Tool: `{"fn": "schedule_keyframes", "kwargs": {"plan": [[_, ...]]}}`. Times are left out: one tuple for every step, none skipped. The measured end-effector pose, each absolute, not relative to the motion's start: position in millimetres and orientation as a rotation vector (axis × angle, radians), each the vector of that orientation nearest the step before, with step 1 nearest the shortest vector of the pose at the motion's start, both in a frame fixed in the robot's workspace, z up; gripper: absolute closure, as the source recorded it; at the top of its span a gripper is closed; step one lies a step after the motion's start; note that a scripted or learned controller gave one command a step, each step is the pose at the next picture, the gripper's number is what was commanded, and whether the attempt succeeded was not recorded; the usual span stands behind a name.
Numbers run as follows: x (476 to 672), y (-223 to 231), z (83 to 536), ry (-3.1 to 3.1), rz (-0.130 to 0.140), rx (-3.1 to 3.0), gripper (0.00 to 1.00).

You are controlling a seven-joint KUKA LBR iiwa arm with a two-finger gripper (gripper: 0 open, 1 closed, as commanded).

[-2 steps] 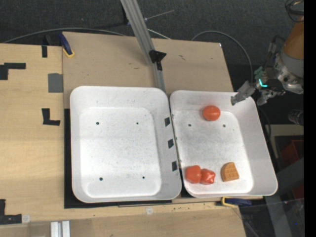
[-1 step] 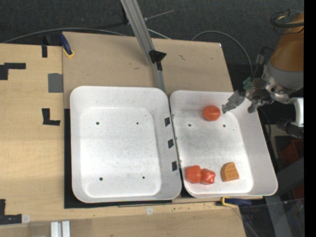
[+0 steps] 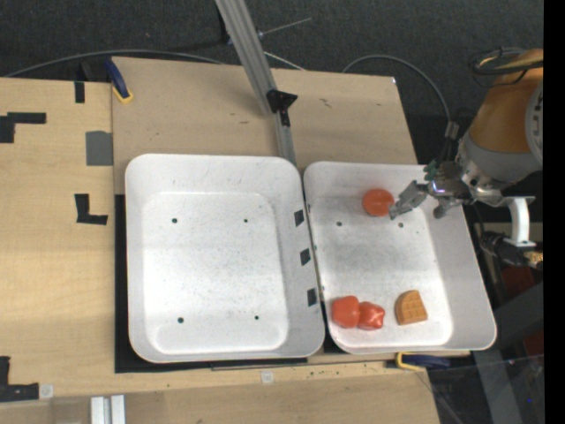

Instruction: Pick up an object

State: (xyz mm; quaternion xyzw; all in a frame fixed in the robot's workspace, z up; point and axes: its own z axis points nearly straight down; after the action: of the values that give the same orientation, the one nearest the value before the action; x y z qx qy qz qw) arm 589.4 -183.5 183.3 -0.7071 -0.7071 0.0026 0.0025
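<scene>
Orange ball [image 3: 378, 202]: being judged the likeliest pick, since it is lying in the upper part of the right bin [image 3: 459, 263], just beside the pincer [image 3: 408, 201].

Items, largest to smallest:
- Left bin [image 3: 150, 237]: shallow, white, speckled, being carried by the desk [image 3: 53, 263] alongside the right one.
- Right bin: being occupied by three small objects.
- Arm [image 3: 503, 140]: being extended in from the right, wrist over the bin's upper right edge.
- Red lumpy object [image 3: 357, 313]: being kept near the lower rim, well apart from the ball.
- Tan ridged block [image 3: 410, 307]: lying just beside the red one.
- Orange ball: round, smooth, evenly coloured, being judged light, fairly stiff and prone to rolling; a hold across its widest middle is being advised.
- Pincer: whether released or clenched cannot be told; nothing is being seen held between its tips.
</scene>
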Motion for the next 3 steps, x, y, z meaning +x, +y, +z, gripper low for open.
{"fn": "schedule_keyframes", "kwargs": {"plan": [[580.0, -189, 125, -2.217, 0.008, -2.217, 0.00], [582.2, -188, 139, -2.223, 0.002, -2.217, 1.00], [576.6, -187, 184, -2.225, -0.002, -2.222, 1.00]]}}
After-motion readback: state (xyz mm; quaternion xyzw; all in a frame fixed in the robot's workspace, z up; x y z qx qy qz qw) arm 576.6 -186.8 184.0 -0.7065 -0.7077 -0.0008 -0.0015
